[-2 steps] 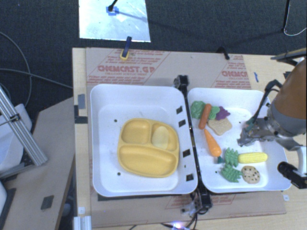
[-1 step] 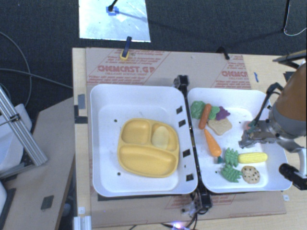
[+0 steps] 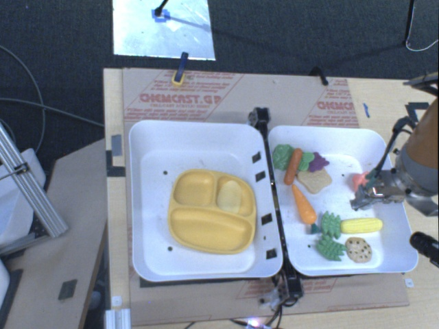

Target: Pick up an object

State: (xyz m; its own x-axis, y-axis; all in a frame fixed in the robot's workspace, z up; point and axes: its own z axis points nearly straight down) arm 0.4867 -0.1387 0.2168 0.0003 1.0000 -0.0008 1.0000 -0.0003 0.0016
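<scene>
Corn cob [image 3: 361, 225] lies in the right bin [image 3: 343, 139], just below and slightly left of your end effector [image 3: 363, 196], its long axis running left to right. You cannot tell how far the end effector is open or whether it has anything. A short descent toward the near wall would reach it.

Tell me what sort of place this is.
Most likely a robot lab test bench, not a kitchen: two white bins sit on a protective board, a grey arm's gripper reaches in, and the food is toys, like the corn and yellow divided plate.
</scene>
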